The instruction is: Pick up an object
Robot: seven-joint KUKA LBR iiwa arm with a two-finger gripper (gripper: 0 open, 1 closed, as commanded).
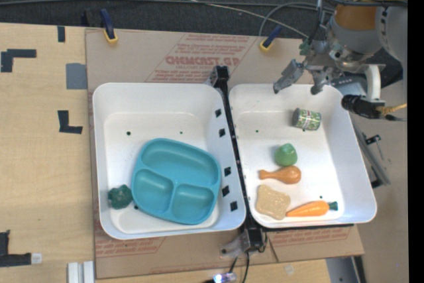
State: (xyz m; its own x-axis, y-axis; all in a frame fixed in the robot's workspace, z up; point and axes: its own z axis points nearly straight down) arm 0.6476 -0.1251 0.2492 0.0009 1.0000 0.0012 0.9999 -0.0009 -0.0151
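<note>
Above the right-hand shallow white bin (358, 162), the grey two-finger gripper (303, 76) hovers with fingers spread and empty, poised near the small green-labelled can (307, 119) lying in that bin, apparently the likeliest pick

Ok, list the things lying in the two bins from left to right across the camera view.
Dark green lump → blue divided tray → slice of bread → green ball → green can → carrot. The chicken drumstick overlaps the bread and ball in left-right span, so I leave it unplaced.
</note>
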